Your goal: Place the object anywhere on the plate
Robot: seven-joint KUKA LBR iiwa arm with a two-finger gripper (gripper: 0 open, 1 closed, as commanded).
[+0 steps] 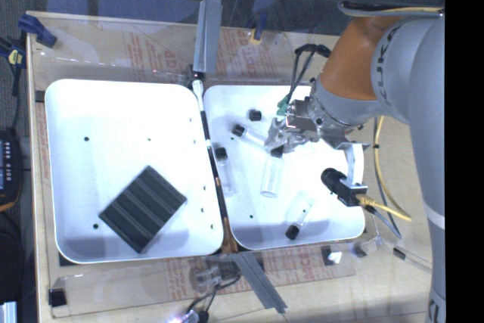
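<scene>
Camera view: looking down at a slant on two white bins lying side by side on the bench.
Arm: the grey arm [401,64] with its orange band is reaching in from the right, over the right bin [344,227].
Gripper: the gripper [278,141] is hanging low above the right bin's middle; whether it is open or closed, I cannot tell, and nothing is visibly sitting in its grasp.
Objects: clear vials with black caps are lying scattered in the right bin. One vial [270,176] is lying just below the gripper, another [246,133] just to its left, a third [298,217] farther below, and a fourth [221,163] against the bin's left wall.
Plate: the dark ribbed plate [144,208] is lying tilted in the left bin [68,98], well apart from the gripper, down and to its left.
</scene>
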